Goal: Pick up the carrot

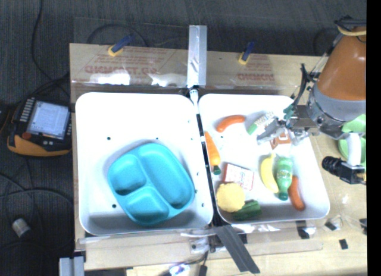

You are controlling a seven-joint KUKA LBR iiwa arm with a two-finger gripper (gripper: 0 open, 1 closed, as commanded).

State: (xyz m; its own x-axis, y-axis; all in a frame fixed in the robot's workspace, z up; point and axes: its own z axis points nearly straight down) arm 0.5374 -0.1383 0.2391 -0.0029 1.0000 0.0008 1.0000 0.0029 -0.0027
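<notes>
Carrot (211, 150) at right bin (309, 168) left wall

Grey arm reaching in from right, orange-banded wrist, hand (280, 131) lowered

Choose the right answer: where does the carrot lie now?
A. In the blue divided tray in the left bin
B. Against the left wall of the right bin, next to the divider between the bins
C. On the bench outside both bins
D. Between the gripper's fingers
B: the carrot lies along the left wall of the right bin, apart from the gripper and outside the blue tray.
</notes>
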